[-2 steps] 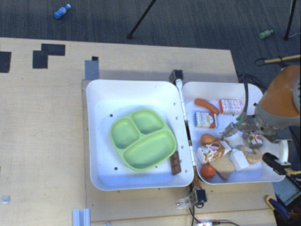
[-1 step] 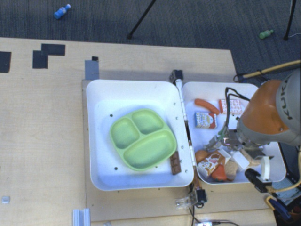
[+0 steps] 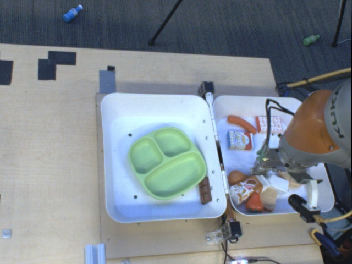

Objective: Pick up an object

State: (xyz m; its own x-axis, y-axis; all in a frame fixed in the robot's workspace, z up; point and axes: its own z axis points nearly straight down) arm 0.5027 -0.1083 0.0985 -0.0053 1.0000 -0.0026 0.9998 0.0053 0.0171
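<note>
My gripper point(image 3: 263, 168) is low in the right bin point(image 3: 325, 201), under the arm's orange band. It hangs over a cluster at the bin's front: a brown rounded piece point(image 3: 236, 177), a printed snack bag point(image 3: 243, 190), a red fruit-like toy point(image 3: 254, 203) and a tan bread-like piece point(image 3: 269, 197). Further back lie an orange-red sausage point(image 3: 242, 123), a small blue-and-white carton point(image 3: 240, 141) and a red-and-white packet point(image 3: 269, 125). The wrist hides whatever sits directly beneath it.
The left bin point(image 3: 118, 147) holds a green divided plate point(image 3: 168, 162) and a brown bar point(image 3: 205, 191) by its right wall. A black clamp point(image 3: 207, 87) sits at the back between the bins, and a clip with cables point(image 3: 226, 231) at the front.
</note>
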